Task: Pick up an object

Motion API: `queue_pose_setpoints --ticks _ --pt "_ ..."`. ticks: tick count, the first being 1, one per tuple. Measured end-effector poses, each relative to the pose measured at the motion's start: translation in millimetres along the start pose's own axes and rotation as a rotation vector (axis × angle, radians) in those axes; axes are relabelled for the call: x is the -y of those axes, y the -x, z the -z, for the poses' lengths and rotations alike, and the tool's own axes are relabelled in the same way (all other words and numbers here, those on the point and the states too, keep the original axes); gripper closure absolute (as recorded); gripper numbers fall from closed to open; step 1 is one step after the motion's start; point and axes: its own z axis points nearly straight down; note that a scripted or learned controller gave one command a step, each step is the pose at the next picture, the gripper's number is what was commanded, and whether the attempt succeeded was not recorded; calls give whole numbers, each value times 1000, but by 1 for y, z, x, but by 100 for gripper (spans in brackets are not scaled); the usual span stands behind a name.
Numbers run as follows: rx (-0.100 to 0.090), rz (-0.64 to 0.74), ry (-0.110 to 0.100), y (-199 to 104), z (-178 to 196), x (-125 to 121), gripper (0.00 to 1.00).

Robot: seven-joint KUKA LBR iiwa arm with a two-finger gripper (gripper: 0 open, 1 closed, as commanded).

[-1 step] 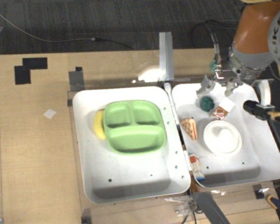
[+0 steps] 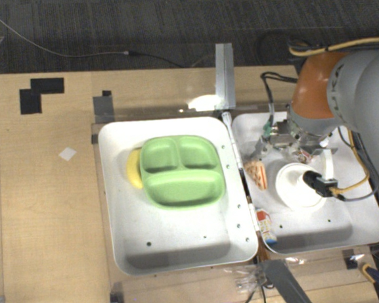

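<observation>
In the right bin (image 2: 357, 222), the gripper (image 2: 293, 144) hangs low over the back half, just behind a white round cup-like thing (image 2: 287, 186); can't tell how wide it is set, the wrist hides it, and nothing is seen held. The white thing is plain, circular from above, and sits about mid-bin on the floor. Against the same bin's left wall lies a tan-orange packet (image 2: 256, 174), and nearer the front left corner a small tube (image 2: 264, 225) with red and blue marks. The left bin (image 2: 119, 213) holds a green divided plate (image 2: 180, 170) with three compartments, right way up, lying over a yellow thing (image 2: 133, 169) that pokes out at its left edge. Both bins are white and shallow, side by side and touching, on a pale wooden bench (image 2: 44, 219) with black square marks (image 2: 39, 93) at its back left. A metal post (image 2: 225, 78) stands behind the bins' seam. Dark carpet (image 2: 164, 18) lies beyond the bench, with a thin cable across it.
</observation>
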Motion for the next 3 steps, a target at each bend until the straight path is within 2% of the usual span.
queue_pose_setpoints --ticks 1,2,3 --pt "1 19 0 42 0 -45 0" --pt "3 23 10 41 15 -48 100" --pt "-2 16 -2 -137 99 -41 100"
